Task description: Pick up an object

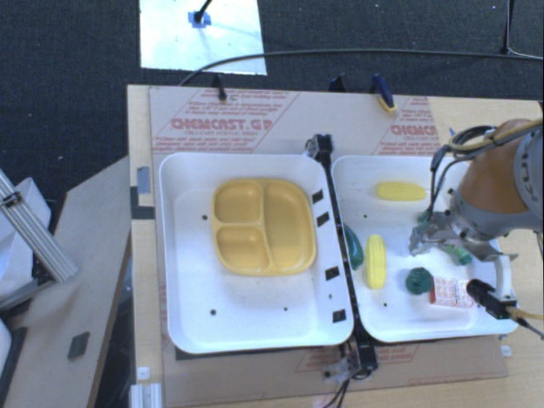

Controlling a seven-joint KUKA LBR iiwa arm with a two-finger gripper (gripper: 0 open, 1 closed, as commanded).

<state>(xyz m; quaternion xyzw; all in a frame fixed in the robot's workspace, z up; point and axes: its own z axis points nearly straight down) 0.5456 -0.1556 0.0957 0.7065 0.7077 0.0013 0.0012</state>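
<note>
The right bin (387, 330) holds several small objects. A yellow oblong piece (400, 192) lies near its back. A yellow corn cob (375, 261) lies at its left, with a dark green lump (417, 280) just to its right. A red and white packet (450, 291) lies near the front right. My gripper (435, 235) hangs low over the right half of this bin, behind the packet and the green lump. A small teal piece (461, 254) peeks out beside the gripper body.
A yellow divided plate (259, 226) lies in the left bin (191, 313). A green leaf-shaped object (353, 246) rests against the black divider (336, 236) between the bins. The grey and orange arm (501, 177) covers the right bin's far right side.
</note>
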